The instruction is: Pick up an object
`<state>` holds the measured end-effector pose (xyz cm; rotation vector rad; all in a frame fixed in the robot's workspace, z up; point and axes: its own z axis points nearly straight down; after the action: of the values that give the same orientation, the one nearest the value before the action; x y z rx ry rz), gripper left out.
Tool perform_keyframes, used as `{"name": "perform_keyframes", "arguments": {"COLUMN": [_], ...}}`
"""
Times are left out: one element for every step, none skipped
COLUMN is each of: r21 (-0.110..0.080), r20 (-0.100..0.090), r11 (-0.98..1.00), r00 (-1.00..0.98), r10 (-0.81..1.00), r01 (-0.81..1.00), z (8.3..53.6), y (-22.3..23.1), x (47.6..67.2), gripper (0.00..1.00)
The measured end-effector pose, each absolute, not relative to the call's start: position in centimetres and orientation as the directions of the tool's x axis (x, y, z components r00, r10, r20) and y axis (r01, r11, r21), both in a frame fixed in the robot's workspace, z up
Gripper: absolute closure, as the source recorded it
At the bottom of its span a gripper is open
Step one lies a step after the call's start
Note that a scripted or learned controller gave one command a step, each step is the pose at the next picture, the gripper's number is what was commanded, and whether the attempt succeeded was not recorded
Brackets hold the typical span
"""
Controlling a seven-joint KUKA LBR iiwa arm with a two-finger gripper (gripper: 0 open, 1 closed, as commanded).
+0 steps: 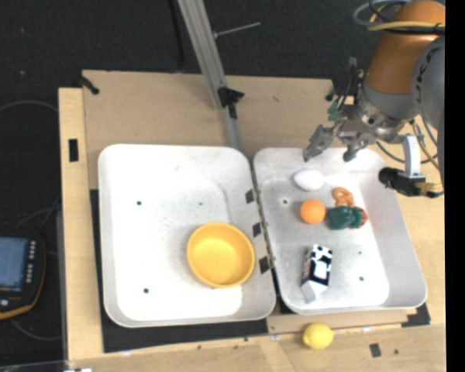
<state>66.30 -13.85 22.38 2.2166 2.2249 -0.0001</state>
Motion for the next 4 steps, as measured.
{"name": "perform_keyframes", "arguments": {"r21": [0.0, -0.004, -0.005, -0.001], "r20": [-0.002, -0.002, -0.002, -0.003], "r11": [0.004, 0.0, -0.001, -0.002], "r00": [-0.004, 0.0, 0.001, 0.002], "r10": [1.0, 1.0, 1.0, 1.0], "r01": [1.0, 1.0, 1.0, 1.0], "z": [22.4, 16.5, 10.2, 10.1], "y": [-13.9, -13.8, -13.8, -14.0], "x": [66.3, 65.4, 65.4, 65.4], "gripper": [0.0, 0.0, 0.0, 0.0]}}
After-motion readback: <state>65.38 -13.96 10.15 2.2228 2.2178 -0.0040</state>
